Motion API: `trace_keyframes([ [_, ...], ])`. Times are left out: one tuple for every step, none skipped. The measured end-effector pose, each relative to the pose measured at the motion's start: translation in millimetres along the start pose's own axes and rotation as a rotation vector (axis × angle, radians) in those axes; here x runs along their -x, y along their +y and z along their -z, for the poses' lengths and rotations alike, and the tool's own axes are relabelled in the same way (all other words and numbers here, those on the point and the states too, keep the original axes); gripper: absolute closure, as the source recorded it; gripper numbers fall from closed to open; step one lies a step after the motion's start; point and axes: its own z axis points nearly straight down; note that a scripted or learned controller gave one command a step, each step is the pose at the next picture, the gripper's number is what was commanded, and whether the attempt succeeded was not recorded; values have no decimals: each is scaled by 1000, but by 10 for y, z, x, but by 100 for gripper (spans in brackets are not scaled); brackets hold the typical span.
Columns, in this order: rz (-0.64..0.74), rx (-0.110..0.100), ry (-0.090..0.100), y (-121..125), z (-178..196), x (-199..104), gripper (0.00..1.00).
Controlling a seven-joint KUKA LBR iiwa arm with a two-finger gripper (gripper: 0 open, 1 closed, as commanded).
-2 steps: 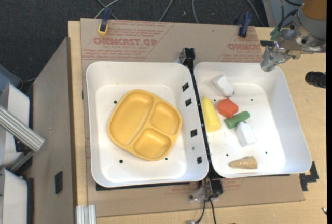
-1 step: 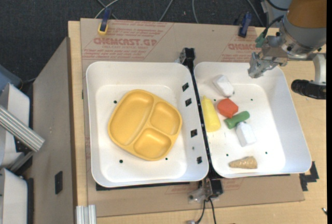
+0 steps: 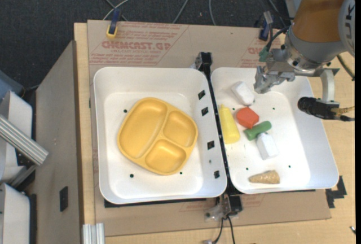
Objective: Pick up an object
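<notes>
A: Bins are seen side by side on the tabletop [image 3: 84, 124]: what is held in the left shallow white bin [image 3: 107, 181]?

B: A yellow plastic divided plate [image 3: 157, 135] is laid there.

A: And the right white bin [image 3: 321, 147]?

B: A small white block [image 3: 243, 92], a yellow oblong piece [image 3: 229, 124], an orange-red chunk [image 3: 247, 117], a green cylinder [image 3: 257, 130], a white bottle-like piece [image 3: 267, 146] and a tan wedge [image 3: 264, 178] are found in it.

A: Where are the jaws [image 3: 263, 88]?

B: Just beside the white block, at the bin's far end. Whether they are apart or together cannot be told; nothing is seen between them.
</notes>
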Motion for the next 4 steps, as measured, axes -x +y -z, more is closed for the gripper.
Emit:
trace_keyframes([
  [2, -1, 0, -237, -147, -559, 100],
  [2, 0, 0, -399, -105, -1107, 100],
  [0, -1, -1, -599, -220, -1476, 100],
  [-4, 1, -2, -591, -216, -1455, 0],
])
